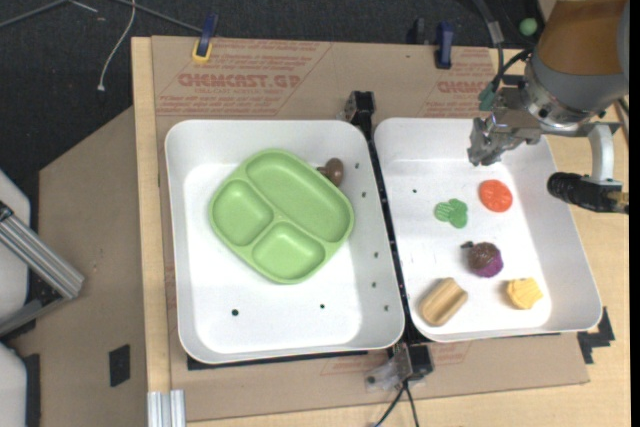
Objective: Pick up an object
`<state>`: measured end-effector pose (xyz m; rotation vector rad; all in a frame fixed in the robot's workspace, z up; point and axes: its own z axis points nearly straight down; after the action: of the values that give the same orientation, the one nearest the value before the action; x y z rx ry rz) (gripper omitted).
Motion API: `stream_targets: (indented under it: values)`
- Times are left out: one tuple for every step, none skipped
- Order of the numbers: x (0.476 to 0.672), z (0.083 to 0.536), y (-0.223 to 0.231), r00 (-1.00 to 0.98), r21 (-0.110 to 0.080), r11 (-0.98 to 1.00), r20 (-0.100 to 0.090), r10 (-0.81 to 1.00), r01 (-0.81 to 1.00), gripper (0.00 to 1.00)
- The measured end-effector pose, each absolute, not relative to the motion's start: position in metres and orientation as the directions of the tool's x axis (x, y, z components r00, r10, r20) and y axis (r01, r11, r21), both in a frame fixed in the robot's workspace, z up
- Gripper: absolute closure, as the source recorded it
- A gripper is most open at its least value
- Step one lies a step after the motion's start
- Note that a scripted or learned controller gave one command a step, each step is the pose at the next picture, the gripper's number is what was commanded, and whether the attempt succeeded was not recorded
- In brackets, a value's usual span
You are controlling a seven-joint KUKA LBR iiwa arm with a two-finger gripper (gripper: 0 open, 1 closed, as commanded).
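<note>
- Table [150,215]: cardboard-covered top bearing two shallow white bins side by side, their inner rims almost touching.
- Left bin [190,245]: holds a green divided plate [281,215], tilted, filling the middle and far part; a small brown object [332,171] touches its far right rim. Open floor along the near edge and near left corner.
- Right bin [410,155]: five small objects, all apart from one another.
- Green toy [452,211]: centre, open floor to its left.
- Orange-red toy [495,196]: just right of the green one.
- Purple toy [485,258]: nearer, mid-bin.
- Tan bread-like piece [442,301]: close to the near rim.
- Yellow toy [523,292]: near right corner, close to the rim.
- Pincer [487,145]: over the right bin's far part, above the orange-red toy; fingers narrow, nothing seen between them.
</note>
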<state>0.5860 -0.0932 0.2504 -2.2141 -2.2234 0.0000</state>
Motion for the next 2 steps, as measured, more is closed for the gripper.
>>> stream_targets:
  values:
    - [0.569,0.254,-0.051,-0.005,-0.002,0.005,0.003,1.000,1.000,1.00]
    - [0.556,0.244,0.006,-0.006,-0.004,0.006,0.004,1.000,1.000,1.00]
